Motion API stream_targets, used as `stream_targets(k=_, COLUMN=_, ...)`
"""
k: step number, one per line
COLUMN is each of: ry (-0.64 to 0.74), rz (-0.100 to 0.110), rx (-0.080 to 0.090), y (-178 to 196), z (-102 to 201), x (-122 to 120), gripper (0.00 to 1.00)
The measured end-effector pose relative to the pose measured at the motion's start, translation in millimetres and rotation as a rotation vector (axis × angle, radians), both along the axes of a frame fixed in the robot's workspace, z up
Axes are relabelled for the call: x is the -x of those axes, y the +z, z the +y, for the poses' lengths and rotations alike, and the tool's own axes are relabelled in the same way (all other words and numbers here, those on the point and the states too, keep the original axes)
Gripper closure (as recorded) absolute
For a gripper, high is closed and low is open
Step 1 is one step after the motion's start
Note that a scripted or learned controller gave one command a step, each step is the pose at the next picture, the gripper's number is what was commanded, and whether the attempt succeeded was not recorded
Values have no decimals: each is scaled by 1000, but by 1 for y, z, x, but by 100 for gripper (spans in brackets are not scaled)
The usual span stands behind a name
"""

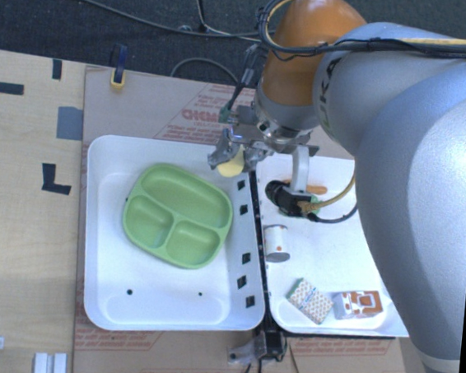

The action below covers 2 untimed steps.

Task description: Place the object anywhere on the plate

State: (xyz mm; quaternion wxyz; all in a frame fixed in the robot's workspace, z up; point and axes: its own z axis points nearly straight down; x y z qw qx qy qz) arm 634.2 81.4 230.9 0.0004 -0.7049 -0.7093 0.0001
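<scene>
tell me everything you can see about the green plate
The green plate is a light green tray with rounded corners, plastic by its look, with a matte surface. Raised ridges split it into three compartments: one large one across the upper part and two smaller ones below. It lies flat, turned at a slight angle, on the floor of the left bin, toward that bin's upper middle. All three compartments look bare. The pincer is just beyond its upper right corner with a small pale yellow object at its tips.
</scene>
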Motion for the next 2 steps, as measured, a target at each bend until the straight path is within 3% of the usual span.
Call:
stream_targets(k=1, ry=0, rz=1, rx=-1, y=0, z=53, x=-1, gripper=100)
stream_targets(k=2, ry=-6, rz=2, rx=3, y=-17, z=39, x=-6, gripper=100)
